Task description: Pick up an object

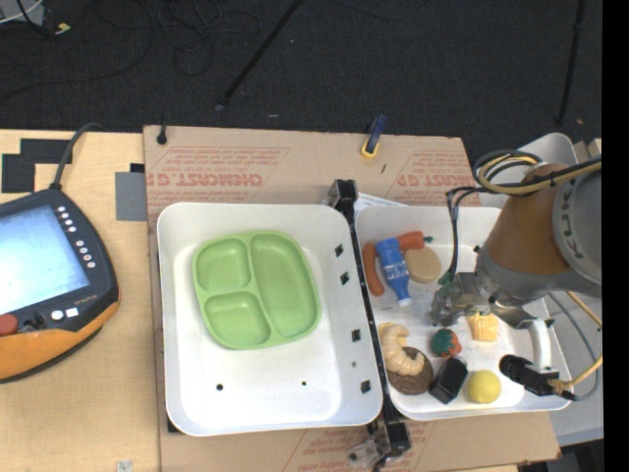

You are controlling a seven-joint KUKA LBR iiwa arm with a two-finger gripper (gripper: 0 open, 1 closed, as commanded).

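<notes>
The right bin (472, 222) holds several small items. Among them are a blue bottle (393, 268), a red sausage (373, 269), a tan round disc (426, 265), a yellow cheese block (483, 326), a green-and-red piece (445, 342) and a yellow lemon (484, 386). A pale croissant (392, 339), a brown muffin (409, 371) and a black block (449, 380) lie at the bin's front. My gripper (448, 309) hangs low in this bin, just above the green-and-red piece and left of the cheese block. Nothing is visibly held.
The left bin (187, 382) carries a green divided tray (257, 289). A black divider (356, 303) separates the two bins. A teach pendant (49, 273) lies at the far left of the bench. The arm's grey body (541, 244) and cables cover the right bin's far right side.
</notes>
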